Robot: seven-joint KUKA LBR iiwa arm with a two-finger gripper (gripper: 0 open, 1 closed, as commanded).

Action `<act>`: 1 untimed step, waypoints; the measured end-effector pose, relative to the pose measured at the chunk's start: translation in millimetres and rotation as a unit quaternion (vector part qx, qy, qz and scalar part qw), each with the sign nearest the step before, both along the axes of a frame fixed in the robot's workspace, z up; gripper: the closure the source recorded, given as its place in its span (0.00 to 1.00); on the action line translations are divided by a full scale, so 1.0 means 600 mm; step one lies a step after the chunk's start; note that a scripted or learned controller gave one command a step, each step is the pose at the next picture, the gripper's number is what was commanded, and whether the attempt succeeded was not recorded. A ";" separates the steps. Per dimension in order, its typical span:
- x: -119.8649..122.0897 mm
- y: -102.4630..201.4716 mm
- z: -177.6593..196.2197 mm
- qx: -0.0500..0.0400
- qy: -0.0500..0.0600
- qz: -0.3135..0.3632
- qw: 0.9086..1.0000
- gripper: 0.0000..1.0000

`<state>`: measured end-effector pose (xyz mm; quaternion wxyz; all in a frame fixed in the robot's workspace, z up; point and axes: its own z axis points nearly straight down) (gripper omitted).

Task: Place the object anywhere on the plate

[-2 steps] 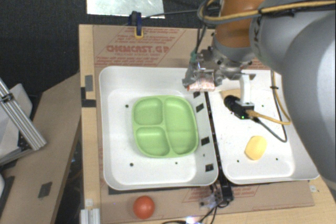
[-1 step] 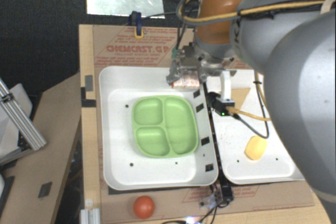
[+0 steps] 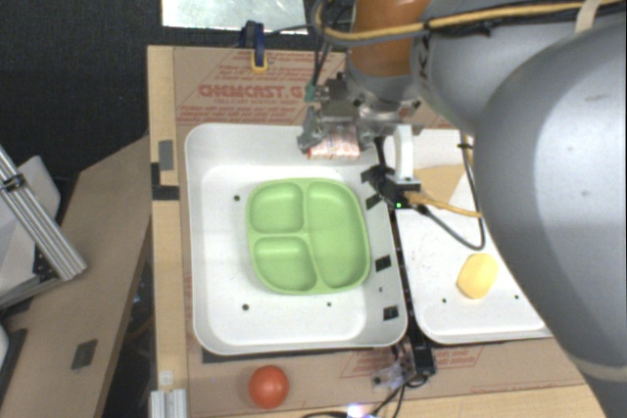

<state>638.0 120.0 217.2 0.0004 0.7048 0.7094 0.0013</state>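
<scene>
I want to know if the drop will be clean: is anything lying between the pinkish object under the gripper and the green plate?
Nothing visible does. The pinkish object sits under the gripper at the left bin's far edge, just beyond the green plate. Bare white bin floor separates them, and the plate's compartments look free.

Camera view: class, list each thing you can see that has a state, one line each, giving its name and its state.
Green plate: lies flat in the left bin, compartments bare.
Pinkish object: at the gripper, beyond the plate's far edge, not on it.
Yellow object: rests in the right bin.
Red ball: sits on the bench, outside both bins.
</scene>
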 end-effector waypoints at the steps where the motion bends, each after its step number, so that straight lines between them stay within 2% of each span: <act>1: -0.001 -0.002 0.000 -0.001 0.000 0.000 1.000 0.00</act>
